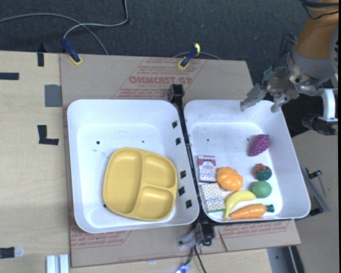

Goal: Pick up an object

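My gripper (262, 102) hangs over the far right corner of the right bin (227, 114), open, with nothing between its two fingers. Toy food lies in that bin's near right part: a purple grape bunch (259, 144), an orange pumpkin-like fruit (230, 178), a green round fruit (262, 189), a small red and dark fruit (262, 171), a yellow banana (238, 200) and an orange carrot (249, 211). Two small card packets (206, 168) (212, 197) lie beside them. The grape bunch is the nearest item to the gripper, a little below it.
The left bin (90, 115) holds a yellow divided plate (140, 183). Both bins rest on a cardboard sheet (130, 78) held by clamps at the back. Cables run across the dark floor behind. The arm's orange band (318, 36) is at the upper right.
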Available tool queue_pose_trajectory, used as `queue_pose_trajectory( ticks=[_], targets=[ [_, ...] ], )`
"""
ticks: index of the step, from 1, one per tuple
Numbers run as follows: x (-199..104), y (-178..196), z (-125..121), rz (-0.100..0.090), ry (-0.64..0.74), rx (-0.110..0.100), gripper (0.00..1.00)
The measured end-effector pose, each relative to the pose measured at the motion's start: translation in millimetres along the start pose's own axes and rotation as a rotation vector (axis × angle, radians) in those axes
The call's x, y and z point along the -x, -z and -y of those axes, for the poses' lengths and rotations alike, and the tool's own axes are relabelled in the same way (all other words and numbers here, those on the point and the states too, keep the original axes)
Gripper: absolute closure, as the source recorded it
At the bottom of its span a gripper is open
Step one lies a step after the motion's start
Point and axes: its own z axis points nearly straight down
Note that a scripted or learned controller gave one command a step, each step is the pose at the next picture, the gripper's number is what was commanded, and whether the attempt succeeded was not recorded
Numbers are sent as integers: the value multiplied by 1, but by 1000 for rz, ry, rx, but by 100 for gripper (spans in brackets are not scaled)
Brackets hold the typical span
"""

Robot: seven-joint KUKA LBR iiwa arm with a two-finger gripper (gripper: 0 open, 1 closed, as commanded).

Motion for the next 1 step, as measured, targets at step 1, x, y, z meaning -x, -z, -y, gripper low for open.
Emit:
queue_pose_trajectory(
  ticks=[1],
  targets=[
    [52, -166, 7, 2, 0, 4, 0]
  ],
)
